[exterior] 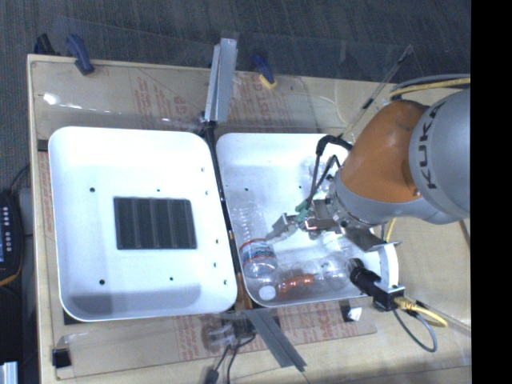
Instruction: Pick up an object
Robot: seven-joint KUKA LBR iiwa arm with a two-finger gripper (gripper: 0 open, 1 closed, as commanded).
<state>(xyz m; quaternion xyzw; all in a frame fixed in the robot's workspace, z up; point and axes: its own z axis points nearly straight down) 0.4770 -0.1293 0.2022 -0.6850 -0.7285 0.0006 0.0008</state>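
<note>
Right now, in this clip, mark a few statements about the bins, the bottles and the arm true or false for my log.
1. The arm reaches over the right bin. True.
2. The left bin has a dark grille in its floor. True.
3. The clear plastic bottles lie in the left bin. False: they lie in the right bin, near its front edge.
4. The hand hangs over the left bin. False: it is over the right bin, just above the bottles.
5. Blue clamps sit along the bench's far edge. True.

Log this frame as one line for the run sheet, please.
arm: over right bin | gripper: low, above clear plastic bottles | grasp: not confirmed | left bin: dark grate
</note>
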